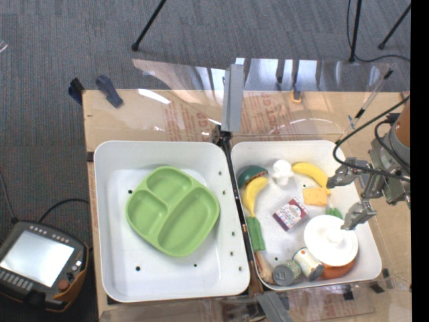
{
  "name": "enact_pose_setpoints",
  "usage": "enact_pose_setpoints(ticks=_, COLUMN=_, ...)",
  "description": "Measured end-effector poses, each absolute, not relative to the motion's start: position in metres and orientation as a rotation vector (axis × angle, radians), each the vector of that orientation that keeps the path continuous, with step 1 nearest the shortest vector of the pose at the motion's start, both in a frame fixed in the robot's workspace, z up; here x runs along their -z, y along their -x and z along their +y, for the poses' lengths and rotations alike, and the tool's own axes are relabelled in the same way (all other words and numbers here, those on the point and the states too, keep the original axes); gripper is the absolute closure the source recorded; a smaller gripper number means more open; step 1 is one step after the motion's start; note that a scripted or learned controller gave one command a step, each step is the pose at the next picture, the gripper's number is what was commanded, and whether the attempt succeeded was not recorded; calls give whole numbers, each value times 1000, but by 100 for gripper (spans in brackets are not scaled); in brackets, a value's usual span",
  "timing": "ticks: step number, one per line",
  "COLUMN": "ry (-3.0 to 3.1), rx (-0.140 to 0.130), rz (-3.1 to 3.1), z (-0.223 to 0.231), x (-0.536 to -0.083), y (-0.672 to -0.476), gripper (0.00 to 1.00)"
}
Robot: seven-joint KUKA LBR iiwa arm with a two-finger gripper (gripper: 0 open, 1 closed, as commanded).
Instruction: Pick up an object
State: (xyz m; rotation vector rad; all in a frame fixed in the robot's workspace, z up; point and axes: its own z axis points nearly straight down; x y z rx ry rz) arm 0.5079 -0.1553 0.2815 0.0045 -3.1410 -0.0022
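With fingers spread and nothing between them, the gripper hangs just above the white lid, beside the cheese wedge, the arm reaching in level.

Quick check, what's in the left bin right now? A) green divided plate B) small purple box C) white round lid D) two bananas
A: the green divided plate lies in the left bin, while the bananas, the white round lid and the small purple box are all in the right bin.
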Motion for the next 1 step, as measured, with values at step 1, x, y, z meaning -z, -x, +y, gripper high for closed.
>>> enact_pose_setpoints(ticks=1, ry=75, rx=9, rz=-3127, z=-206, x=-158, y=-575, gripper=0)
